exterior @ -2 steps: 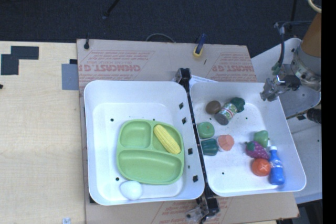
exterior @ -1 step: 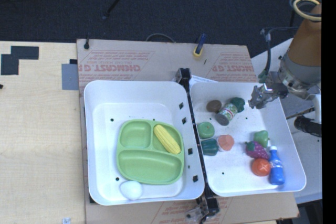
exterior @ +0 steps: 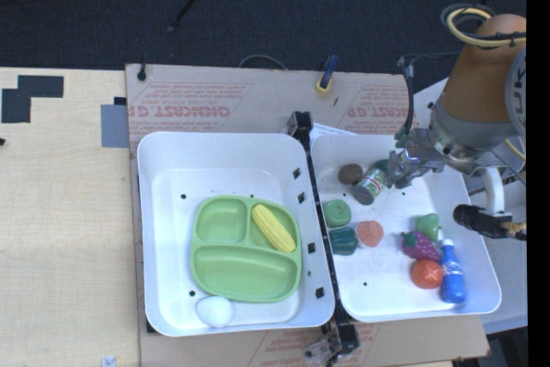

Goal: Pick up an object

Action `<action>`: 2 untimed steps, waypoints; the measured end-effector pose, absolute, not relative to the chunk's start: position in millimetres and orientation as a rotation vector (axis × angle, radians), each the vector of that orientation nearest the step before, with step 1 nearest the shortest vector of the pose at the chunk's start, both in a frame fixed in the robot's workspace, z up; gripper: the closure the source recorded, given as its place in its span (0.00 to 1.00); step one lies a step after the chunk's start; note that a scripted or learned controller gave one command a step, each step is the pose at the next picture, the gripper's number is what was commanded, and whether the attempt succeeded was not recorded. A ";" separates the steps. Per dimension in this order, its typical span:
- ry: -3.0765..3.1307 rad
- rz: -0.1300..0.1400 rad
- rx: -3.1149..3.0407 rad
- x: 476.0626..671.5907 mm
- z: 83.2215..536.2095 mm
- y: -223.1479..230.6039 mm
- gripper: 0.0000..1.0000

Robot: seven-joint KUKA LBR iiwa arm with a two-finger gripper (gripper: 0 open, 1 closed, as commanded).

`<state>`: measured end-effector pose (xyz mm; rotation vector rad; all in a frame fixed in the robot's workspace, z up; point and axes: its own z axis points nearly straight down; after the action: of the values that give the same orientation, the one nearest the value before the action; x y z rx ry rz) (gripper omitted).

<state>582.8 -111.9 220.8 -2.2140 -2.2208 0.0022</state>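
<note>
The hand (exterior: 397, 170) hangs low beside the small tilted tin can with green label (exterior: 370, 185), seemingly lining up a grasp; whether it grips is unclear.

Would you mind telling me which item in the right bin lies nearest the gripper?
The small can, tipped on its side right by the gripper; the brown lump and the green pieces lie farther left.

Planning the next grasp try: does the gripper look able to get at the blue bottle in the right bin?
Probably yes. The blue bottle lies near the right bin's front corner, uncovered from above. An orange ball touches its side, which may crowd one finger. The gripper hovers further back by a small can.
</note>
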 end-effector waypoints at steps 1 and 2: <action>-2.221 0.002 -2.214 572.4 220.9 -70.5 1.00; -2.221 0.004 -2.213 562.2 213.0 -22.6 1.00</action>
<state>562.2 -22.6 213.0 -2.2133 -2.2214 0.0036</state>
